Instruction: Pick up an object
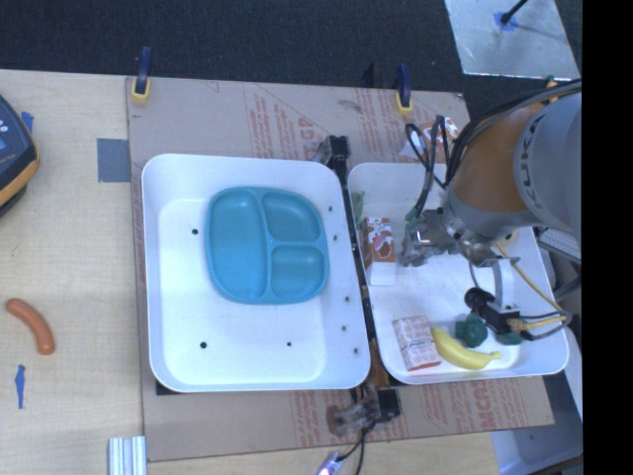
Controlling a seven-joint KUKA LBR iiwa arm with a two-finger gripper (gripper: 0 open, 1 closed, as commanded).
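Note:
My gripper point(415, 248) hangs low over the middle of the right bin point(554, 359), under the grey wrist and orange band. Just left of it, against the bin's left wall, lies a small brown-and-white packet point(378, 239). A second packet with red print point(415, 342) lies near the bin's front wall. Beside it rest a yellow banana point(463, 352) and a dark green piece point(473, 332). I see nothing between the fingers.
The left bin point(178, 364) holds a blue divided plate point(267, 244). A toy sausage point(32, 325) lies on the bench far left, with a dark device point(14, 156) at the left edge. Black cables point(504, 315) hang over the right bin.

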